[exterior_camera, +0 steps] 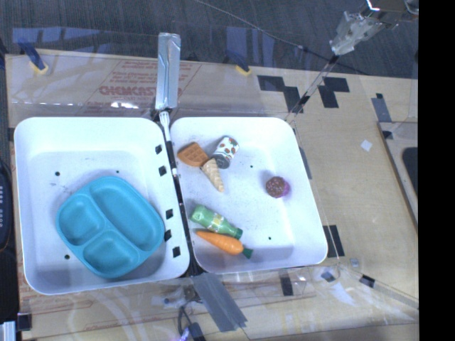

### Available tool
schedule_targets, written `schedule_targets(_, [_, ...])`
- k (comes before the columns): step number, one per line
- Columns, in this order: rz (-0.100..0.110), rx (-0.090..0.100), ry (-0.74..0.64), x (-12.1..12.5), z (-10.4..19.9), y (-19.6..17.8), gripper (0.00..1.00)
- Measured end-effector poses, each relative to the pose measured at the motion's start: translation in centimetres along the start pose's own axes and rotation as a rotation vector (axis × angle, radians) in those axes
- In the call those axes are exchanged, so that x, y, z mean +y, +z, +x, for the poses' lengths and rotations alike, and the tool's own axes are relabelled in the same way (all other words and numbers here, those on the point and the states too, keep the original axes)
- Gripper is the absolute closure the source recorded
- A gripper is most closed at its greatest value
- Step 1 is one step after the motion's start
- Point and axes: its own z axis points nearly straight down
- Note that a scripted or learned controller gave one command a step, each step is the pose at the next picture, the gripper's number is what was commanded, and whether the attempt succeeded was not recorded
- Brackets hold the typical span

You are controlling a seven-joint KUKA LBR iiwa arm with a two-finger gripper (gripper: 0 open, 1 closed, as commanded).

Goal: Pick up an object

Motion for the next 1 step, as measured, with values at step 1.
schedule_targets(1, [-0.003,-0.001,-0.009,0.17,0.26,-1.05,1.00])
